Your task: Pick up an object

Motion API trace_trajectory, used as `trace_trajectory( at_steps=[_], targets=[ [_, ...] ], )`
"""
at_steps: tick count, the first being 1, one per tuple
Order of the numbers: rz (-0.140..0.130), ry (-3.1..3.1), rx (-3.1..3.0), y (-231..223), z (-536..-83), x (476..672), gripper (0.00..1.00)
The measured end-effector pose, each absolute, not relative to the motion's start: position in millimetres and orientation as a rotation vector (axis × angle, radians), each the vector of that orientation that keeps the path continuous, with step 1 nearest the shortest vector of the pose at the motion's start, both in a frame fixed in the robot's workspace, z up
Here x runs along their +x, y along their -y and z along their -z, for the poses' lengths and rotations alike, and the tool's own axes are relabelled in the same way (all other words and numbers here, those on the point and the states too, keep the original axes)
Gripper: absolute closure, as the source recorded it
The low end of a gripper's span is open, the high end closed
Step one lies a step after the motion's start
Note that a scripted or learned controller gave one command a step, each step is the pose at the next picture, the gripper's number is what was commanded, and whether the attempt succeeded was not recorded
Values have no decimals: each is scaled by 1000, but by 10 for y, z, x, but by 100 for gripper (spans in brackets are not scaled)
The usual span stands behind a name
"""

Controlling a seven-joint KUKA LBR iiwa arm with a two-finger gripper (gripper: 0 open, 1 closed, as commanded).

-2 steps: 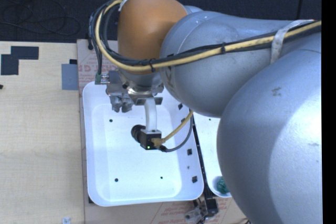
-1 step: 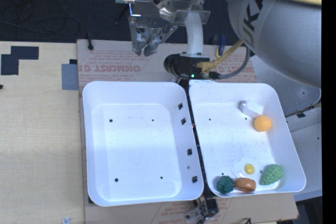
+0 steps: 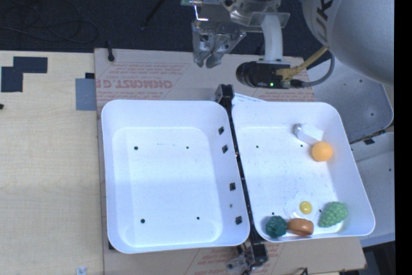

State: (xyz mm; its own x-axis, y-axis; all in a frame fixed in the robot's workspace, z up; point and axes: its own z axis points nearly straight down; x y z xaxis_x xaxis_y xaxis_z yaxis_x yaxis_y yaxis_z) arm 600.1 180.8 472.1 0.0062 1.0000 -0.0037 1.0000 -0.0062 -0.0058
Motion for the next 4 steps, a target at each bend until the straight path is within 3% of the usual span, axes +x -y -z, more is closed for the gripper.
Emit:
trace_trajectory(
  at_steps=[1,2,3,4],
  targets=[
    [-12,2210,-2227,-897,-4461,5497,100],
    [-14,2222,-2212,-1400,-3707,5312,100],
    [-22,2213,-2219,-1183,-2349,5277,100],
    [-5,2219,-2224,-1094,-1839,6001,100]
  ],
)
